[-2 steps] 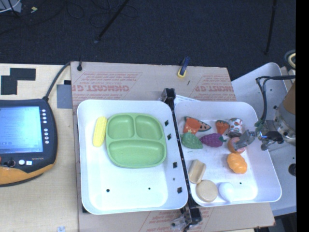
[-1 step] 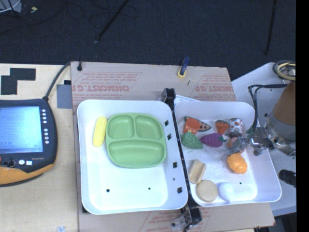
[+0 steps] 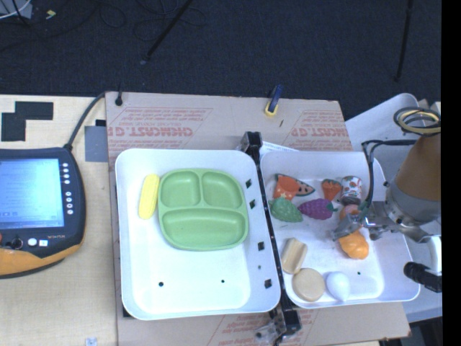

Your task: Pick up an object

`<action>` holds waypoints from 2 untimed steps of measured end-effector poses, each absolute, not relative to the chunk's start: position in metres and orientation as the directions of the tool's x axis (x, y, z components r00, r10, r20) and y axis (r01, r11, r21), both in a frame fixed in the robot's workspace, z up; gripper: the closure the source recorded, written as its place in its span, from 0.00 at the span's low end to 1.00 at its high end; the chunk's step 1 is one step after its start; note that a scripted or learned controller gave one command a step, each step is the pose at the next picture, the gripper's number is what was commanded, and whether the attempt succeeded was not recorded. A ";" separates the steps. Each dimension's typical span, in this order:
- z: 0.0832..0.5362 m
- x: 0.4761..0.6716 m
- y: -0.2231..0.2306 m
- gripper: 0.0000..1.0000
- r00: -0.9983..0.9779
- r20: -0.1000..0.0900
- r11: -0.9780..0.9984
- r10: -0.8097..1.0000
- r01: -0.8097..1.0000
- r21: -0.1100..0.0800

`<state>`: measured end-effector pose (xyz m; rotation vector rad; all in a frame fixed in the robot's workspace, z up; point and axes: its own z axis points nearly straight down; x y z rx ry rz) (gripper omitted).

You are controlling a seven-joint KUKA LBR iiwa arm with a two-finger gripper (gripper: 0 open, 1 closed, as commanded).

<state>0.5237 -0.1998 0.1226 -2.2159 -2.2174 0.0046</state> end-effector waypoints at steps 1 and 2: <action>0.087 0.524 -0.198 0.00 -0.001 0.002 0.001 1.000 1.000 -0.005; 0.097 0.524 -0.199 1.00 0.003 0.003 -0.003 1.000 1.000 -0.004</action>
